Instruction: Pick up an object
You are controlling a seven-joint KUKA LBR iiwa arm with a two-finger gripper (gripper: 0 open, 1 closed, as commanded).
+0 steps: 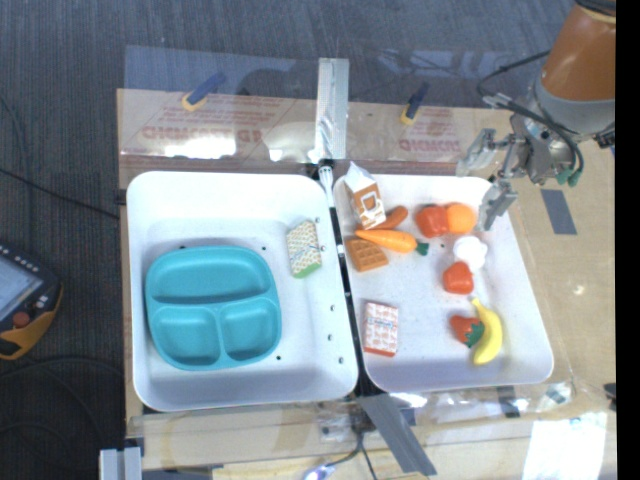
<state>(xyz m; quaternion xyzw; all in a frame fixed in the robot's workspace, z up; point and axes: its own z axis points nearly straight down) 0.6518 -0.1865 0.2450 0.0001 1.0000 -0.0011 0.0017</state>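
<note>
Banana (pixel 487 334) lies (seemingly untouched) well below hand (pixel 487 180).

The two white bins (pixel 240 388) look like smooth, shiny plastic. The blue plate (pixel 211 304) looks like smooth plastic too. The banana (pixel 487 334) and the carrot (pixel 387 239) look like glossy toy plastic. The bench (pixel 585 298) looks like matt brown cardboard.

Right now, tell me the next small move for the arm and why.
Probably bring the tool down and a little left into the right bin. It hovers at that bin's upper right rim with nothing between its fingers, and the nearest toys, an orange piece and a red one, lie just left of it.
</note>
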